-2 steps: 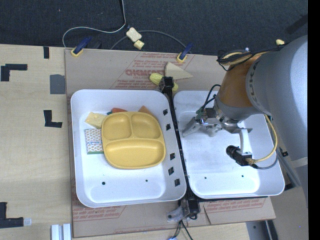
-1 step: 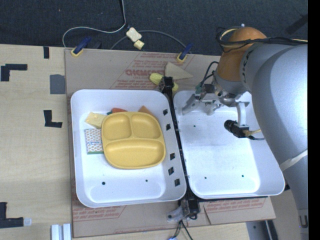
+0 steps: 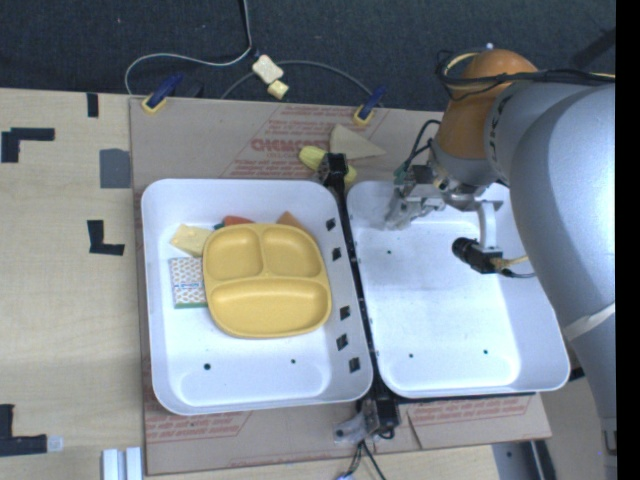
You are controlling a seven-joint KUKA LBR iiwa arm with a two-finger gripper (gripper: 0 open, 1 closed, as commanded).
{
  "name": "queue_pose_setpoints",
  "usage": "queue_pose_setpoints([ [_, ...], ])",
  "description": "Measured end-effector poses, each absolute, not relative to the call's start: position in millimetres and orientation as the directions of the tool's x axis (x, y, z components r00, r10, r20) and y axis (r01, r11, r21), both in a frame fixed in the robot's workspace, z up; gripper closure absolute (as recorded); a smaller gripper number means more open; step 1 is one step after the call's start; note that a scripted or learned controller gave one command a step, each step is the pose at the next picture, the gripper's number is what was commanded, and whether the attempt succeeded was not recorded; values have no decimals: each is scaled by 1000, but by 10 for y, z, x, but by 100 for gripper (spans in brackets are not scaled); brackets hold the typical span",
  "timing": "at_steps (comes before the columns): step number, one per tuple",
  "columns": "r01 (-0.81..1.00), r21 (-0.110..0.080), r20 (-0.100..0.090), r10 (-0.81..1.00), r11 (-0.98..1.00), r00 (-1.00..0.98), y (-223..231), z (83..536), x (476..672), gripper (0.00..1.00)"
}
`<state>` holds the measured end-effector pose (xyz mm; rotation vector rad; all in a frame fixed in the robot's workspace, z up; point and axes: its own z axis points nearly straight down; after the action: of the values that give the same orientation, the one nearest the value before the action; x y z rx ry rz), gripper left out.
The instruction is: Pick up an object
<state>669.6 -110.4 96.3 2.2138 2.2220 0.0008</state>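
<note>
A yellow divided plate (image 3: 267, 278) lies in the left bin (image 3: 170, 368), covering most of several smaller items. A checked sponge-like pad (image 3: 186, 280) and a pale yellow piece (image 3: 190, 238) stick out at its left, and orange and red bits (image 3: 240, 221) peek out behind it. My gripper (image 3: 403, 208) hangs over the back left corner of the right bin (image 3: 520, 368), well to the right of the plate. Nothing shows between its fingers.
A black divider with clips (image 3: 345, 268) runs between the two bins. Behind the bins, on the cardboard, lie a yellow object (image 3: 314, 156) and a tan scrap (image 3: 357, 144). Cables and blue clamps (image 3: 160, 95) sit along the back edge.
</note>
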Motion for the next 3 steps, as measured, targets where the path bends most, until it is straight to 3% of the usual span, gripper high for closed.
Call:
queue_pose_setpoints([
  [1,1000,9,-3,1000,-1,1,-1429,2172,6595,100],
  [2,1000,-3,2,1000,8,-8,-589,1822,6683,100],
  [3,1000,-2,3,1000,9,-9,281,1840,6455,100],
])
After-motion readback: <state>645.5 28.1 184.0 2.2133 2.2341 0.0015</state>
